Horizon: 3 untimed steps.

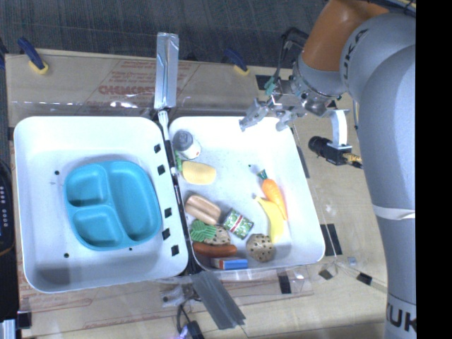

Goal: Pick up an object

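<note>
My gripper (266,119) hangs over the far rim of the right bin (300,189), its two fingers spread apart with nothing between them. Below it in the bin lie a carrot (272,190), a banana (272,221), a pale yellow block (198,173), a small grey can (184,141), a bread roll (203,207), a green-labelled tin (239,224), a leafy green piece (207,233), a sausage (214,248), a brown spotted ball (259,246) and an orange and blue box (229,263).
The left bin (35,147) holds a blue divided plate (111,203). A metal bar (167,69) stands upright at the back between the bins. The grey arm (385,119) fills the right side.
</note>
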Available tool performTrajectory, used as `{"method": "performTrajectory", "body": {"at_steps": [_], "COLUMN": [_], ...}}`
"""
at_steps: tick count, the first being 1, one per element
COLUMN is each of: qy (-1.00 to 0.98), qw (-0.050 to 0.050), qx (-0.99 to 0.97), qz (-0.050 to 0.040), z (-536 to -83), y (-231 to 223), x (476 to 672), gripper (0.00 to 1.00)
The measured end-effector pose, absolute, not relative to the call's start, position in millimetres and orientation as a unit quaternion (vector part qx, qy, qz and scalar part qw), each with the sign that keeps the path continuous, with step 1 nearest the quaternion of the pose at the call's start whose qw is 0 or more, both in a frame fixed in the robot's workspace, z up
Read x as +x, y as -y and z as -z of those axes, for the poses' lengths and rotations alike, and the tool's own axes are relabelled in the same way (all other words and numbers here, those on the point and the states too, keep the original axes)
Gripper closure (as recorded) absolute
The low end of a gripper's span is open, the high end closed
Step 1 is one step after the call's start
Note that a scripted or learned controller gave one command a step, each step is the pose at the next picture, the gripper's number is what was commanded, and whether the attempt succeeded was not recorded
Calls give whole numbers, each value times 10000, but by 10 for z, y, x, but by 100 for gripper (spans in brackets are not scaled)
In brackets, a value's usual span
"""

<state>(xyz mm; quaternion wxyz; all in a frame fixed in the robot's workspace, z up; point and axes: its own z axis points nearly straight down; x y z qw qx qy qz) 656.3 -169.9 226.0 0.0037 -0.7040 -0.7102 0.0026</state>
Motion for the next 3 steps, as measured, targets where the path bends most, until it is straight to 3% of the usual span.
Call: {"method": "performTrajectory", "body": {"at_steps": [1, 2, 3], "qy": [8352, 8576, 8587], "qw": [37, 60, 59], "qx": [-5500, -5143, -5124], "qz": [-20, -18, -17], "z": [-2230, -1415, -1508], "y": [1955, 2104, 2104], "x": [6373, 5698, 5720], "gripper": [0, 0, 100]}}
